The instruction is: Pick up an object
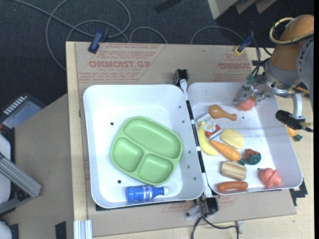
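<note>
Nearest, at six o'clock, a blue bottle (145, 193) is lying beside the green divided plate (146, 150) in the left bin (94, 133); toward four o'clock toy foods are crowding the right bin (294, 171): a sausage (232, 186), a carrot (224, 150); farthest, at two o'clock, the gripper (247, 96) is pressing around a small pinkish-red object (246, 104) near the bin's far wall. Whether its fingers are closing, I cannot tell; the piece, rounded and small, is probably liable to squirt sideways against the wall.

Toys (230, 152) crowd the right bin's (284, 138) near half; a green tray (145, 150) dominates the left bin (99, 133).
</note>
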### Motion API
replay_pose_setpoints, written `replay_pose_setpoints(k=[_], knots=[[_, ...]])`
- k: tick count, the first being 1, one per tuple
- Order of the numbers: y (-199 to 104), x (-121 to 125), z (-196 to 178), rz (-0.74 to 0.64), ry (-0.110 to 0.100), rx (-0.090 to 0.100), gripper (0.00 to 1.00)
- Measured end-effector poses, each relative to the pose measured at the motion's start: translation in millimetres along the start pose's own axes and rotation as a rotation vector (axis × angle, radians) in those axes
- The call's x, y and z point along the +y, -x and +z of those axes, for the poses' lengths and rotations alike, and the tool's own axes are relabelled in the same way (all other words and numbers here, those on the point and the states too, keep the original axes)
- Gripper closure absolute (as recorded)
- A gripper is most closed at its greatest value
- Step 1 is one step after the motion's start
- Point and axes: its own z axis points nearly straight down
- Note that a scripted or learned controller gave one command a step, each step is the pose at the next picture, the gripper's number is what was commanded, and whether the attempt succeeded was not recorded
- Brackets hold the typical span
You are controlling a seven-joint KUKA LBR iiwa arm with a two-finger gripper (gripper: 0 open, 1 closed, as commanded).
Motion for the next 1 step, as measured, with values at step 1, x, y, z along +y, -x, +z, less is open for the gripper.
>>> replay_pose_setpoints(k=[1], knots=[[-97.9, -55.2, -71.1, -0.001, -0.003, 0.005, 1.00]])
